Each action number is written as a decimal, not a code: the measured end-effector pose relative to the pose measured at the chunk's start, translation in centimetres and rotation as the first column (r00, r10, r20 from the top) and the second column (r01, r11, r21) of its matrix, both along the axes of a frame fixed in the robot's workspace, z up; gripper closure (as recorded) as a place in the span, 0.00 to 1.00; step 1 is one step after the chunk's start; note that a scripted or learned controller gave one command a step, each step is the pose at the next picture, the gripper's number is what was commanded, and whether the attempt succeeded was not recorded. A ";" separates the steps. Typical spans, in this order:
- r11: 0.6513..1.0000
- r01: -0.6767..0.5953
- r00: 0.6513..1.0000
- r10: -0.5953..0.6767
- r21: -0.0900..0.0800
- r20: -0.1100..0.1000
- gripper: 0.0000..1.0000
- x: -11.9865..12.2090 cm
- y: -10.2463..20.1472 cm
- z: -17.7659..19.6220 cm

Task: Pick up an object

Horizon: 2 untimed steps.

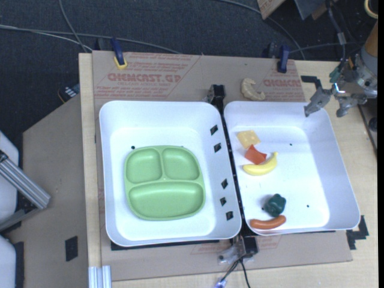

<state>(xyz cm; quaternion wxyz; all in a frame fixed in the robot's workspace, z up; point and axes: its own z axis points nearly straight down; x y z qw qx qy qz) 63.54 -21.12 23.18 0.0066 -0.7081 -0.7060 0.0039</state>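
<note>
Right bin [336, 161] | banana [260, 166] long axis near level, ends curling up | gripper [329, 104] fingers apart, unladen

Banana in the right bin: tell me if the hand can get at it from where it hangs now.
Probably yes. The banana lies uncovered, though it touches the red piece. The hand hangs over the bin's far right corner with bare floor between.

gripper [329, 104] hung at right bin [336, 161] far corner, fingers spread, nothing between them | right bin held yellow block [248, 138], red piece [255, 155] touching banana [260, 167], dark green object [275, 204] just above sausage [267, 222] | left bin [114, 161] held green divided tray [164, 182] | tan lump [252, 89] lay on worktop [90, 179] beyond bins
</note>
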 end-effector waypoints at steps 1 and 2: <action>1.000 -0.004 1.000 0.004 -0.003 0.015 0.00 0.3 0.1 0.9; 1.000 -0.003 1.000 0.003 -0.002 0.009 0.00 0.4 -0.1 -5.3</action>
